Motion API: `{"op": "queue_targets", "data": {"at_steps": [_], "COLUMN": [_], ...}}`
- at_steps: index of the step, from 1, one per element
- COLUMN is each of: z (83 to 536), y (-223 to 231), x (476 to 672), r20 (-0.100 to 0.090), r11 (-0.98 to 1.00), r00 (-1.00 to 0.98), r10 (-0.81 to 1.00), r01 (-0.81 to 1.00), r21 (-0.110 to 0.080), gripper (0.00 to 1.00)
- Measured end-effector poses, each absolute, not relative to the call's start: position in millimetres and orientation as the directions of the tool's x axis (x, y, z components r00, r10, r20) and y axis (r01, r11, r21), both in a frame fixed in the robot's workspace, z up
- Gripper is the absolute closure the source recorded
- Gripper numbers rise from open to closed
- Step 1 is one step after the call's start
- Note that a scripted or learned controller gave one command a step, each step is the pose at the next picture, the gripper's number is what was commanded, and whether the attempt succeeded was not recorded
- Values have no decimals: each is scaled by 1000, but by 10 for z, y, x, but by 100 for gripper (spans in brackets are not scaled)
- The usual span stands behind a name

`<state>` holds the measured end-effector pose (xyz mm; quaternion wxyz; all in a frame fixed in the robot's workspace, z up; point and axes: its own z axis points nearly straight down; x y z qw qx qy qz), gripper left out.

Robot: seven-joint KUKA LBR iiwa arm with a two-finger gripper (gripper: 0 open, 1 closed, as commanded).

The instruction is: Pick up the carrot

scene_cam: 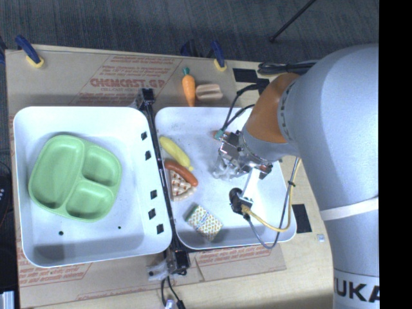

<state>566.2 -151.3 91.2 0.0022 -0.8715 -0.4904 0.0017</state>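
The carrot (188,89), orange with a green top, lies on the cardboard just behind the right bin's (193,116) far rim, outside both bins. My gripper (226,166) hangs low over the middle of the right bin, well in front of and to the right of the carrot. Nothing can be seen held in it. The grey arm with its orange band covers the bin's right side.
A tan block (209,93) sits right beside the carrot. In the right bin's left part lie a banana (175,150), a sausage (180,170), a pizza slice (181,185) and a patterned box (205,221). The left bin (38,124) holds a green divided plate (74,176).
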Motion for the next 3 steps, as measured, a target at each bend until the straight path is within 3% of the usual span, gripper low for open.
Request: {"op": "queue_targets", "data": {"at_steps": [1, 2, 3], "z": [909, 1604, 2545], "y": [-920, -1061, -1686], "x": [5606, 5265, 4860], "r20": [-3, -1, -1], "r11": [-684, -555, -707], "r00": [684, 555, 707], "r10": [730, 832, 708], "r01": [730, 832, 708], "r21": [-8, -4, -3], "gripper": [100, 100, 100]}}
